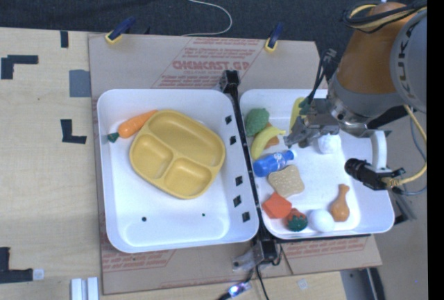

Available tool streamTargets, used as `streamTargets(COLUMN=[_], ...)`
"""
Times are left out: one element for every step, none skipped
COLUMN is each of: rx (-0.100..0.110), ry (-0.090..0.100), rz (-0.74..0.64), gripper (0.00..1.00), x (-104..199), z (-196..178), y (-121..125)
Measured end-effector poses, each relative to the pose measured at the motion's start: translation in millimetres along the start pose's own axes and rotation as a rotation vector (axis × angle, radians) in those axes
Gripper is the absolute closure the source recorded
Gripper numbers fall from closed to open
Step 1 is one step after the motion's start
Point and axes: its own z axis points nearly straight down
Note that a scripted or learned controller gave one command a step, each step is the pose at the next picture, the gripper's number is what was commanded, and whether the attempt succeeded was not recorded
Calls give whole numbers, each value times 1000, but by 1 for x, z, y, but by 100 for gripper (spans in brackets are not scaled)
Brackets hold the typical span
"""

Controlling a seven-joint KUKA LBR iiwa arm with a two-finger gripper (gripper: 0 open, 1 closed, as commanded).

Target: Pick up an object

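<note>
A grey robot arm is reaching in from the right over the right bin (374, 222). Its gripper (300, 133) is hanging low beside a yellow banana (262, 140) and just above a blue bottle (272, 163), but nothing is showing between its parts, so the pick is looking not yet done. Whether the gripper is spread or pressed together cannot be told; the wrist is hiding it. A white thing (326, 144) under the arm is partly covered and hard to name.
</note>
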Motion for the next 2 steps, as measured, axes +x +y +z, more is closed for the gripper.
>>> streamTargets(rx=[1, -1], ry=[0, -2], rz=[0, 1], gripper=[100, 100], x=[24, 25], z=[2, 16], y=[-35, -19])
